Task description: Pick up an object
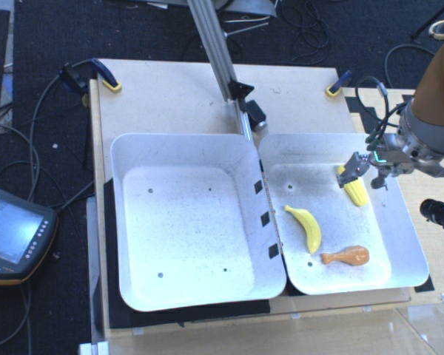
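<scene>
**A:** Looking down on the bench (170,87), what sits in the bins?

**B:** All of it is in the right bin (399,220). A banana (306,226) lies near that bin's middle, curving from 11 o'clock down to 5 o'clock. At about 4 o'clock from the banana, near the bin's front wall, lies an orange drumstick (347,256), its fat end pointing to 3 o'clock. Up at 1 o'clock from the banana is a yellow corn cob (355,191), tilted, its lower tip toward 5 o'clock.

**A:** And the arm?

**B:** The arm (433,109) comes in from 3 o'clock. Its gripper (368,170) is right at the cob's upper end, over the bin's far right part.

**A:** Does it hold the cob?

**B:** I cannot tell. The dark fingers overlap the cob's top, but whether the jaws are wide, narrow or closed on it is not clear from this slant.

**A:** The left bin (133,198)?

**B:** White floor with dark specks.
</scene>
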Controlling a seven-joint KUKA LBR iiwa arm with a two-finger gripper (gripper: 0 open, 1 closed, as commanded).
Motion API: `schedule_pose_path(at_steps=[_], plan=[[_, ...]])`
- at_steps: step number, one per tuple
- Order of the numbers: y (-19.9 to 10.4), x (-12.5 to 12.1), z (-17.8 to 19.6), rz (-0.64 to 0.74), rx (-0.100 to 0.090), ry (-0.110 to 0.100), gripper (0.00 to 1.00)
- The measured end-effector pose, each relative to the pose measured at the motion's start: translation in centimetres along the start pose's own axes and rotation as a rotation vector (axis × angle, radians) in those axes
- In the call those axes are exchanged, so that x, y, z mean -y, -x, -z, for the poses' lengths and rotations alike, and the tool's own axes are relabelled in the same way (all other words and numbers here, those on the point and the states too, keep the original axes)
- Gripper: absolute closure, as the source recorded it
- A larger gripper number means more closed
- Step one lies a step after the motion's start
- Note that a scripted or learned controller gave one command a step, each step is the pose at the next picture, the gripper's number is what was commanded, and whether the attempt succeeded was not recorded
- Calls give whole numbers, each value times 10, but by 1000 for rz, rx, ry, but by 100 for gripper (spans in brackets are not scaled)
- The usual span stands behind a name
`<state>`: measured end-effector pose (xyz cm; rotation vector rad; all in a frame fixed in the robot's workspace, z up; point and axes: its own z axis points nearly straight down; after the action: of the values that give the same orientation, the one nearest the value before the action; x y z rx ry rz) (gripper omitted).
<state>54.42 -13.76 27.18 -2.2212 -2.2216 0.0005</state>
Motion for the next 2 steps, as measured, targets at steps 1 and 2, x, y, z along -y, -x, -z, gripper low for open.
schedule_pose_path(at_steps=[1, 2], plan=[[0, 0, 0, 0, 0, 0, 0], [4, 5, -60, -1, -1, -4, 0]])
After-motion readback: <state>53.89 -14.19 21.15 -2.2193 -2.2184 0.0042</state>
